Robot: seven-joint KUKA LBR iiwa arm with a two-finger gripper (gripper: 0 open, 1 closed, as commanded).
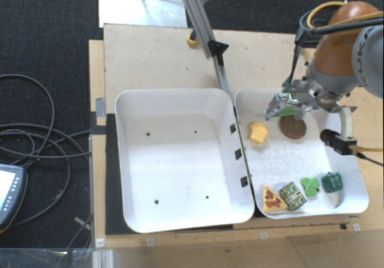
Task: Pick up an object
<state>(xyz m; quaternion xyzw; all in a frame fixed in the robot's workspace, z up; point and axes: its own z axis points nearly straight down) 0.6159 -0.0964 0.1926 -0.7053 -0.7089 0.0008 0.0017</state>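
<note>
**Hovering over right bin, nothing seen in grip**

Reaching in from the right, the arm (354,51) puts its gripper (287,105) low over the far part of the right bin (360,198). Fingers are too small and cluttered to read, so cannot tell if jaws are released or clenched; nothing visible between them.

Brown disc (293,128) lies just below the gripper, very close; contact can't be judged. Yellow block (258,132) sits to its left, near the bin's left wall, apart from the disc.

Along the near edge of the same bin, a row: pizza slice (273,199), green patterned box (293,195) touching or nearly touching it, light green piece (310,186), then dark green piece (332,182) well toward the right corner.

Left bin (129,141) sits beside the right one, walls touching. Metal pole (198,9) slants across the far bench (156,57). Cables (36,135) lie on the floor at left.
</note>
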